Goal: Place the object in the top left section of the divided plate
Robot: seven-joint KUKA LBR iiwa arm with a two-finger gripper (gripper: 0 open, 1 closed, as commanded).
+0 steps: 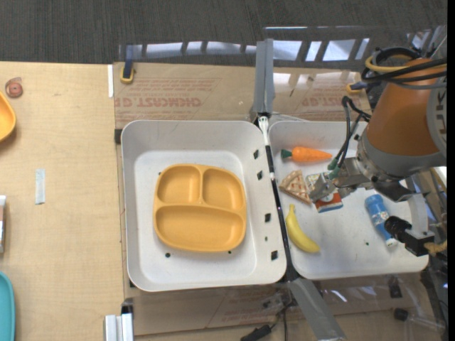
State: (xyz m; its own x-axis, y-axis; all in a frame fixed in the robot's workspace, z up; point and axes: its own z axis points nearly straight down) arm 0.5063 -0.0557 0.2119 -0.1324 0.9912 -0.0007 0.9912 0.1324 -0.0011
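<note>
An orange divided plate (200,208) lies in the left bin (142,261); its top left section (178,184) holds nothing. In the right bin (355,251) my gripper (323,187) hangs low over a cluster of items: a waffle-like piece (293,185) and a small red and blue object (330,203) just under the fingers. A carrot (308,154) lies above them and a banana (299,231) below. I cannot make out how the fingers stand or whether anything is between them.
A blue bottle (379,216) lies at the right of the right bin, partly under the arm. The divider wall between the bins runs down near the middle. On the wooden bench to the left sit an orange bowl (4,119) and a teal plate edge (6,307).
</note>
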